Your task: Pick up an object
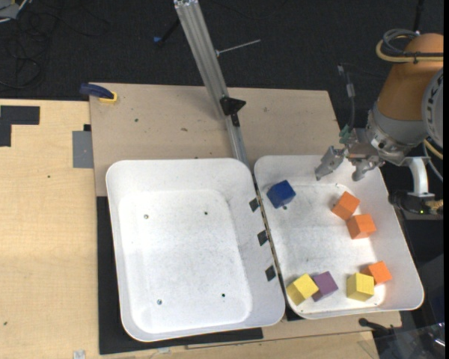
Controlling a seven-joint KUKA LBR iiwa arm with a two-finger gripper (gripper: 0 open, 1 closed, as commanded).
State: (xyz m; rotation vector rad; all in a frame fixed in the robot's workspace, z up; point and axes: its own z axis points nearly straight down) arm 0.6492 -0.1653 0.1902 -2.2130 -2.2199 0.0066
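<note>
On the bench sit two flat white bins, side by side. The left bin is the bigger one. The right bin holds all the blocks. A long metal bar leans over the bench from the top and comes down between the two bins.

The big grey and orange arm comes in from the right. Its claw hangs over the top edge of the right bin. The two fingers are spread wide apart, and nothing is between them.

A blue block sits near the top left of the right bin, close to the wall. Two orange blocks lie just beside each other, below the claw. Along the bottom of the bin are a yellow block touching a purple block, and then another yellow block right next to a small orange block.

A small blue and yellow clamp sits at the far left corner of the bench.
</note>
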